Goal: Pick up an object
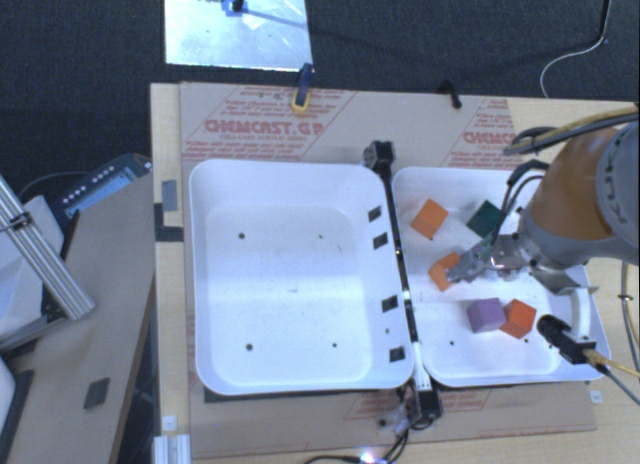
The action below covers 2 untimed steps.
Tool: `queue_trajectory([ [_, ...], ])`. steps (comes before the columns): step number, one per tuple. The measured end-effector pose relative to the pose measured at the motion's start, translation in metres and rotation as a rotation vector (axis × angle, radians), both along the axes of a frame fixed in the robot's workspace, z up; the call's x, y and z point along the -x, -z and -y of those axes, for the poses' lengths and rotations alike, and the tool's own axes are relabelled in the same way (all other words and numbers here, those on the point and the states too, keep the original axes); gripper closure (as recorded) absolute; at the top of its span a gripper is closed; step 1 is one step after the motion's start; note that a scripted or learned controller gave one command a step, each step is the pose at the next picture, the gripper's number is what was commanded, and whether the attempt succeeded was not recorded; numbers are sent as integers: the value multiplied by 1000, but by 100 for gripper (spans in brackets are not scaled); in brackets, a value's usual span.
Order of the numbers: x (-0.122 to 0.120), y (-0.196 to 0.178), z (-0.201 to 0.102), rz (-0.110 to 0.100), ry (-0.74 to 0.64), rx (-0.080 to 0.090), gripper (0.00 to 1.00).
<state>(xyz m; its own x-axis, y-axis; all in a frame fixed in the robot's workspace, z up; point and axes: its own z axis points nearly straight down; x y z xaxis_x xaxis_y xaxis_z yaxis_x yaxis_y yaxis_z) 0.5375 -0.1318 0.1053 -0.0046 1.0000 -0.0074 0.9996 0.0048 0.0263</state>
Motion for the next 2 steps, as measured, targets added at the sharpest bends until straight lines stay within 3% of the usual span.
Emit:
queue_trajectory([
  [1, -2, -13, -2, 1, -2, -9, 100],
  [2, 50, 23, -14, -30, 4, -9, 100],
])
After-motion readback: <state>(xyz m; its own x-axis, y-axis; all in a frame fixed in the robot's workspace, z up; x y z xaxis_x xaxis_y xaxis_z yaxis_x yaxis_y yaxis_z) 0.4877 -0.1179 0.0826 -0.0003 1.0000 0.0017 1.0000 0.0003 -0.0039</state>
